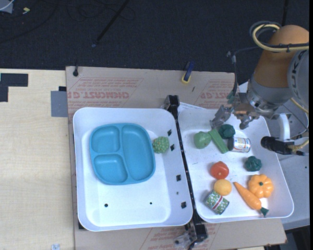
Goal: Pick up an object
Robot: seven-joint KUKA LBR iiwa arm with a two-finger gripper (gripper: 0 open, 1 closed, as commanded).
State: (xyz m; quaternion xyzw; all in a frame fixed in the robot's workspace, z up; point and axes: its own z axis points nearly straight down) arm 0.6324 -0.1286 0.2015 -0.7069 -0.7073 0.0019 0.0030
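Note:
My gripper (232,121) hangs over the back of the right bin (286,202), its two fingers spread open. Just below it lies a dark green object (227,130), not gripped. Beside that are a light green vegetable (201,139), a green cucumber (218,141) and a silver can (241,145). Further forward lie a tomato (219,169), a dark green broccoli piece (253,163), a yellow fruit (223,187), a carrot (247,195), an orange pumpkin (260,185) and a green-labelled can (216,202).
The left bin (86,207) holds a blue divided plate (121,153) and a pale green broccoli (160,145) by its right wall. A black divider (180,155) runs between the bins. The arm's orange band (281,46) rises at the right.

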